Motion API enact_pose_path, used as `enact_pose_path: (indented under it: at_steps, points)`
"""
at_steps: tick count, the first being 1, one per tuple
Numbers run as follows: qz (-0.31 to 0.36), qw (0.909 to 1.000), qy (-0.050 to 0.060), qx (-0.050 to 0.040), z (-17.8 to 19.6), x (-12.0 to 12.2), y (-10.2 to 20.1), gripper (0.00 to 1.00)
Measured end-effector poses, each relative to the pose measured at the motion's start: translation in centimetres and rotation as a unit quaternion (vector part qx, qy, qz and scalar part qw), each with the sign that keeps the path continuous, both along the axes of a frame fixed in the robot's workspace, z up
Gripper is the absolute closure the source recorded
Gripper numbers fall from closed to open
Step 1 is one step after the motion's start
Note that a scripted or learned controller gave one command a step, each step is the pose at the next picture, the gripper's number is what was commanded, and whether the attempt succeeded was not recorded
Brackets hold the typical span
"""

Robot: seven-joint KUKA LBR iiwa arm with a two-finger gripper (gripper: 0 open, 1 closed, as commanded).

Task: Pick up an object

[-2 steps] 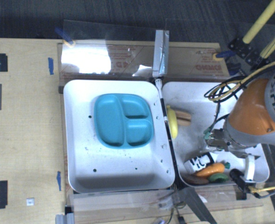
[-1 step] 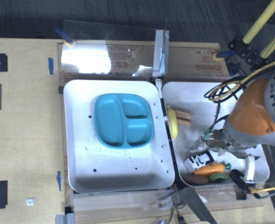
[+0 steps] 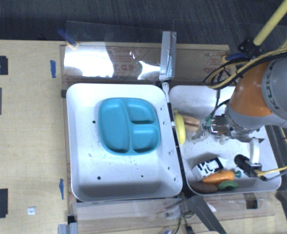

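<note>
No legible text, label or number; the black-and-white object (image 3: 209, 166) (right bin (image 3: 194, 95)) bears markings too small to read.

A blue divided plate (image 3: 129, 125) lies flat mid left bin (image 3: 80, 169). In the right bin (image 3: 194, 97), a yellow piece (image 3: 180, 128) rests against the left wall. An orange carrot (image 3: 218, 177) and a black-and-white item (image 3: 209, 166) lie along the near edge.

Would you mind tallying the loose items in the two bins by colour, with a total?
Blue: 1, the plate in the left bin.
Yellow: 1, the brush.
Orange: 1, the carrot.
Black-and-white: 1, the toy.
Total: 4.
</note>
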State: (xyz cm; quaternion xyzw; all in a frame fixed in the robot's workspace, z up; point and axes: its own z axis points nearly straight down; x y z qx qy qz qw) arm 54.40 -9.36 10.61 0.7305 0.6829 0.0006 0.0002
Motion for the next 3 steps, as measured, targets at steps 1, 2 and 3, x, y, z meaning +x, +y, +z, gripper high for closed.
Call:
enact_pose_path:
  at_steps: [1, 2, 3]
  points:
    - [0.068, 0.9977, -0.004, -0.0009, -1.8, -6.2, -2.5, 0.00]
    - [0.100, 0.9949, -0.002, -0.0006, 0.7, 0.1, -2.0, 0.00]
    - [0.082, 0.9966, -0.005, -0.0012, -1.8, -6.2, -0.1, 0.00]
